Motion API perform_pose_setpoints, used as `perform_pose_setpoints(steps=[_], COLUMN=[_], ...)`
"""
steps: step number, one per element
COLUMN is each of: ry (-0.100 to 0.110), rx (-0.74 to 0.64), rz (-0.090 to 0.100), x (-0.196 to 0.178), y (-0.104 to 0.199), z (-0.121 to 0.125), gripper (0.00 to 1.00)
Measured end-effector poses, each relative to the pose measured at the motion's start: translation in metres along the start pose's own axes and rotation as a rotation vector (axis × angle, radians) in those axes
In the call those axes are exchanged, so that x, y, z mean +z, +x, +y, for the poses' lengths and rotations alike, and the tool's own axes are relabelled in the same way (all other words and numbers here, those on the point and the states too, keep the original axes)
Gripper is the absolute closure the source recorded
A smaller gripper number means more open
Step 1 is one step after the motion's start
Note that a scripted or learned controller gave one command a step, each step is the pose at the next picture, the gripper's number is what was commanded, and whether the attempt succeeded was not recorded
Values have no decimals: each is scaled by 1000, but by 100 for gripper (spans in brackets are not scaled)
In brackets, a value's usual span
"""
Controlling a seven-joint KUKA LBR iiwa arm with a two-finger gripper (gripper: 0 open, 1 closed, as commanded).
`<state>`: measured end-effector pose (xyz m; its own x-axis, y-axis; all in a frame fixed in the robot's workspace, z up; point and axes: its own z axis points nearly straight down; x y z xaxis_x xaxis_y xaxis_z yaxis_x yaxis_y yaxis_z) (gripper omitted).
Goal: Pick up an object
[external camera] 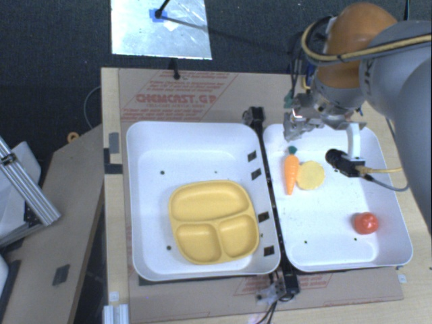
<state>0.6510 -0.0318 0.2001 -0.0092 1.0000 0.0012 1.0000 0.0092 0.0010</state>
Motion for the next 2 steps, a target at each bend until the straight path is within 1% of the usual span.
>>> perform_pose_setpoints(steps=[1, 2], ry=[-1, -1], rx=[-2, 0], rz=[1, 0], x=[-6, -3], y=[65, 117], z=[-2, -5], gripper=[100, 100])
